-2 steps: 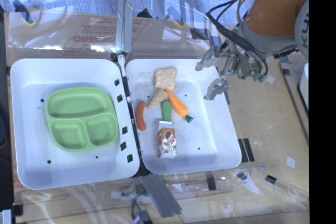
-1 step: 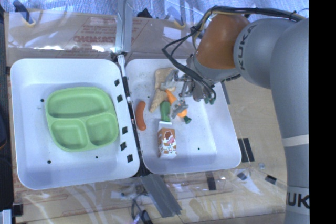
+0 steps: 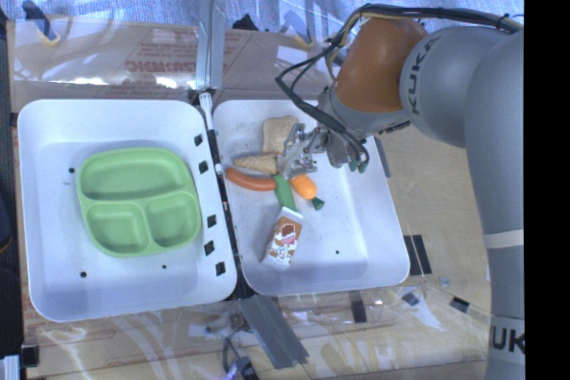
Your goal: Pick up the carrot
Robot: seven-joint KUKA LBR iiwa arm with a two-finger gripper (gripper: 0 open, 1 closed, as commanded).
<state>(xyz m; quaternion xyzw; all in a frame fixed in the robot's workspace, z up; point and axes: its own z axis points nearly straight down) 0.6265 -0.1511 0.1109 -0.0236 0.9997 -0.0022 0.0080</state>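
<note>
carrot within reach, grip unconfirmed

the small orange toy carrot with a green leafy end (image 3: 305,187) lies in the right-hand shallow white plastic bin (image 3: 374,227), near its middle. by the look of it, it is a light, stiff plastic piece with a smooth, rounded body, likely to slip or roll if pinched near the taper; the thickest orange part, taken across its width, seems the safest hold.

the metal two-finger gripper (image 3: 301,157) sits just above the carrot, up-left of it, with the jaws pointing down among the clutter. whether the jaws are spread or pressed together cannot be told, and nothing is visibly pinched.

just left of the carrot lies an orange-red sausage-shaped toy (image 3: 250,181); below it, a small printed carton (image 3: 283,241); above it, tan bread-slice toys (image 3: 278,134).
</note>
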